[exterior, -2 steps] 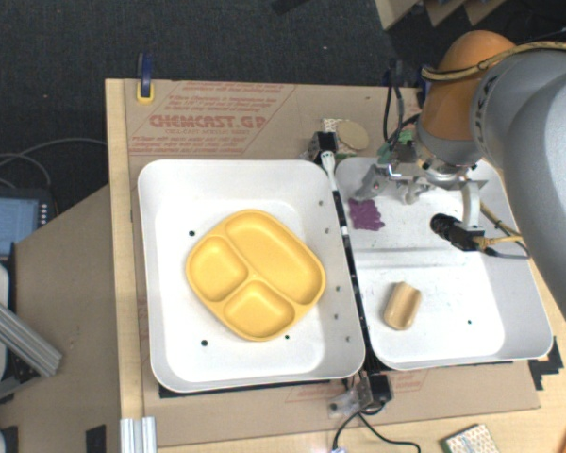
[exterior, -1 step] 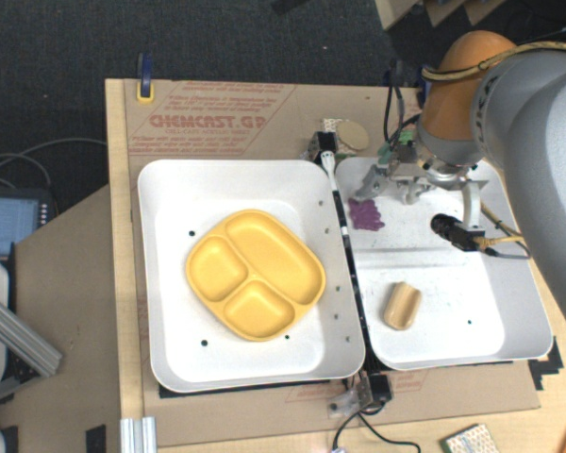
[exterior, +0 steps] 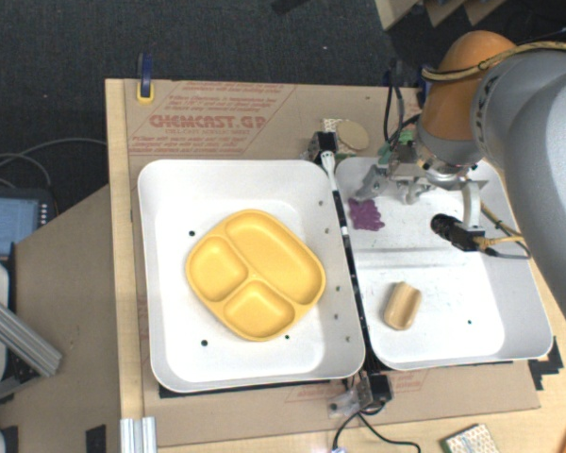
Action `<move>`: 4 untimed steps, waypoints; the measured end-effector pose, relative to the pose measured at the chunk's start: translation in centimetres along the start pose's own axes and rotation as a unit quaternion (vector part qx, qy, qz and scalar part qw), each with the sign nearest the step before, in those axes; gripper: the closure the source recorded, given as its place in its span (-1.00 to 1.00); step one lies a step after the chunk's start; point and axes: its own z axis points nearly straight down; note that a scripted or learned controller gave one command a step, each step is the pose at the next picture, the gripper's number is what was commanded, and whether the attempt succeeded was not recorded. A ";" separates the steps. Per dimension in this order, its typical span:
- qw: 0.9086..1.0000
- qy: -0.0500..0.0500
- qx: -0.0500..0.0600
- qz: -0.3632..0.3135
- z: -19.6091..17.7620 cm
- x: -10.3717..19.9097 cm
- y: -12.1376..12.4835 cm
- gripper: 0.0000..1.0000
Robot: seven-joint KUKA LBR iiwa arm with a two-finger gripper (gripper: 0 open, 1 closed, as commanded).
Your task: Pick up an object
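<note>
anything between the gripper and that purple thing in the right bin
Nothing visible stands between them. The gripper hangs at the far end of the right bin, and the purple object lies just beside it on bare bin floor. The tan cylinder lies nearer the camera, out of the way.

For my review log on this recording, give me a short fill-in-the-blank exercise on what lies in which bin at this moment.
1. The yellow three-compartment plastic tray lies in the ____ white bin.
2. The small purple object lies in the ____ white bin.
3. The tan cylindrical block sits nearer the camera than the ____ object.
4. The grey arm's gripper is above the ____ bin.

Missing words: left; right; purple; right
</note>
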 end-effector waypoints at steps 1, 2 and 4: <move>1.000 0.000 0.000 0.000 0.0 0.2 0.0 -1.00; 1.000 0.001 0.002 0.002 0.0 -2.0 -4.9 -1.00; 1.000 0.001 -0.002 0.001 -1.2 0.3 -4.3 1.00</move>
